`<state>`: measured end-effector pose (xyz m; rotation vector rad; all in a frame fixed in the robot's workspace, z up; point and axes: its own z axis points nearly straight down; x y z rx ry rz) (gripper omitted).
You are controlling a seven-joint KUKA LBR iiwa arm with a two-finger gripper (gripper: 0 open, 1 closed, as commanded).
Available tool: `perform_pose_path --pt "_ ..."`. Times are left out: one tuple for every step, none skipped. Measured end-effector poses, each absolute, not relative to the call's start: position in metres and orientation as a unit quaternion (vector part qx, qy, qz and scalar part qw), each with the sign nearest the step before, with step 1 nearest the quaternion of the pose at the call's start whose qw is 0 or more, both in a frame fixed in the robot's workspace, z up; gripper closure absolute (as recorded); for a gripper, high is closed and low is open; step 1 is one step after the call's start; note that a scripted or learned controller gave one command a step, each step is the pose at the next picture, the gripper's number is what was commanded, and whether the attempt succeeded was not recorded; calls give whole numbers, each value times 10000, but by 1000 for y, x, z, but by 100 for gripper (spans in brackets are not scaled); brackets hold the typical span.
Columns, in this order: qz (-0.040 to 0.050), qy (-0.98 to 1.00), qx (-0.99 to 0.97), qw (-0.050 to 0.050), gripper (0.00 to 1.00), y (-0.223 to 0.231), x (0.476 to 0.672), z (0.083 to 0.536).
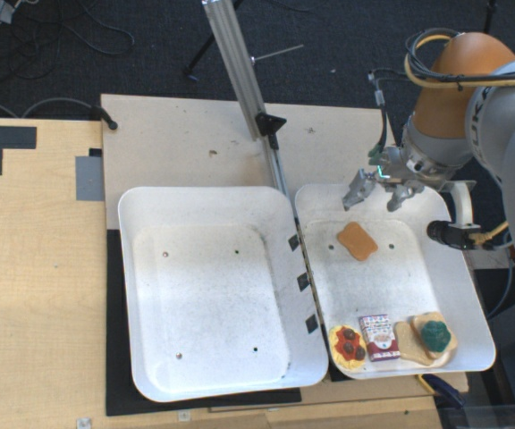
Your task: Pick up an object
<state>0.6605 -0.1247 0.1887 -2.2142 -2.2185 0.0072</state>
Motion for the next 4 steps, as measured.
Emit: perform_pose_path --pt "11 -7086 -7056 14 0 -125 662 192" --pt "28 -7076 -7065 38 0 -121 654 130" --pt "3 -7080 -7062 -7 0 -120 655 92" --pt "-9 -7074 -7068 -16 100 -120 656 105"
